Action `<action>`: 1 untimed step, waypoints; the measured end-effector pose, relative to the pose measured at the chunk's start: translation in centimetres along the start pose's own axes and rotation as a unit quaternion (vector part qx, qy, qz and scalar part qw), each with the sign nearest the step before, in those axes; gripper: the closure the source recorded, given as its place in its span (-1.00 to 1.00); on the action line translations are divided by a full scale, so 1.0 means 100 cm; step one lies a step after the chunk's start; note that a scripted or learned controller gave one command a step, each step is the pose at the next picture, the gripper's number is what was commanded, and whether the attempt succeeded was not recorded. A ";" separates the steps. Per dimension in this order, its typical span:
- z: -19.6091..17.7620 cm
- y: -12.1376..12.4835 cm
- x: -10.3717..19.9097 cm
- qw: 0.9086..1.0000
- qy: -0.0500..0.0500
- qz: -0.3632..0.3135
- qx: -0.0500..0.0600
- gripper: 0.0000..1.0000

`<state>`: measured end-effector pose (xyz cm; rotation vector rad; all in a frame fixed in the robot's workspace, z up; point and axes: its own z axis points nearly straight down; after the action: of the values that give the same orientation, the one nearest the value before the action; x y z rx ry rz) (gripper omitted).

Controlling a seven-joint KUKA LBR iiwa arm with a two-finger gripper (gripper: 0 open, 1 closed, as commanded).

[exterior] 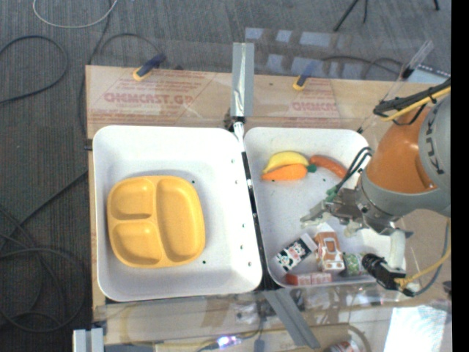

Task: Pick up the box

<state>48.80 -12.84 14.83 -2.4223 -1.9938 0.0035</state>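
The yellow three-compartment plastic tray [155, 220] sits in the left white bin [102, 270]; in the right white bin [267, 270], a small orange-and-white cardboard box [329, 250] lies toward six o'clock, just beside a black-and-white carton [293, 254]; the gripper [338, 208] hovers at its twelve o'clock, jaws' state untellable; the box looks light, stiff, crushable; best pinched across its narrow flat sides.

I see a yellow divided tray [156, 219] in the white left bin [102, 270], and in the white right bin [275, 196] a black-and-white patterned box [294, 254], an orange-and-white carton [329, 251], yellow-orange fruit [284, 166] and an orange carrot [327, 165].
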 end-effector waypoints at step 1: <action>-0.025 0.034 0.026 0.999 -0.001 0.051 0.000 -1.00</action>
<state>52.63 -10.93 17.31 -2.5226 -1.8677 0.0060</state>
